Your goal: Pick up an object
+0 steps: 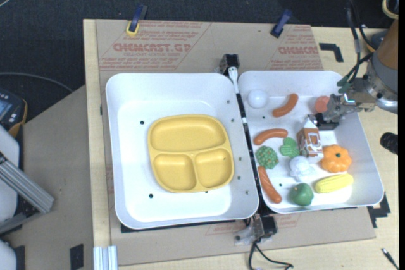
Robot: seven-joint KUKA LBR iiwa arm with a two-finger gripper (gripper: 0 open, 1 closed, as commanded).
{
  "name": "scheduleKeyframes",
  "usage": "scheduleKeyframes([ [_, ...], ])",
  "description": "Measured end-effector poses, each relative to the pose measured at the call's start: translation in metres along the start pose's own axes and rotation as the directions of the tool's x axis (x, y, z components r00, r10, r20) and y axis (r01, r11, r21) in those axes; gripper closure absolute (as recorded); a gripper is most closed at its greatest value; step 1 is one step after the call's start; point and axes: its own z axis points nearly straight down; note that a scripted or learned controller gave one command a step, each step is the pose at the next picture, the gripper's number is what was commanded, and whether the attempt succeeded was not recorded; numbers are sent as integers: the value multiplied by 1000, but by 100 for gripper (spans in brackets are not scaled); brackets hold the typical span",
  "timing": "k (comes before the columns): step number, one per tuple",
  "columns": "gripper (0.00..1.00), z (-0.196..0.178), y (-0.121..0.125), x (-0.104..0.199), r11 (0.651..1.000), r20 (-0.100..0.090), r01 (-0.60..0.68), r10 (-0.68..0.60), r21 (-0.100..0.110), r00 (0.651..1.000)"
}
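The right bin (pixel 367 155) holds several toy foods. Among them are a white ball (pixel 257 98), three sausages (pixel 285 105) (pixel 271 135) (pixel 269 184), a broccoli (pixel 266 157), a brown-and-white box (pixel 310 142), an orange pumpkin (pixel 335 159), a corn cob (pixel 333 183) and a green fruit (pixel 302 194). My gripper (pixel 324 121) hangs low over the bin's upper right part, just above the box and beside a small salmon-red piece (pixel 322 102). I see nothing clearly between its tips.
The left bin (pixel 126 136) carries a yellow divided plate (pixel 190 153). A black divider with clamps (pixel 231 63) runs between the bins. The arm's cables (pixel 354 28) trail at the far right, and blue clips (pixel 135 19) hold the cardboard at the back.
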Motion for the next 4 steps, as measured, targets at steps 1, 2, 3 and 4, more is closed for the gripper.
scheduleKeyframes([
  [1, 100, -2, -26, 50, 1000, 0, 0, 0, 1, 1000],
  [2, 100, 6, -43, 100, 1000, 0, 0, 0, 2, 1000],
  [3, 100, 3, -43, 91, 1000, 3, -5, 5, -3, 1000],
  [4, 100, 24, -41, 87, 1000, 2, -6, 6, 2, 1000],
])
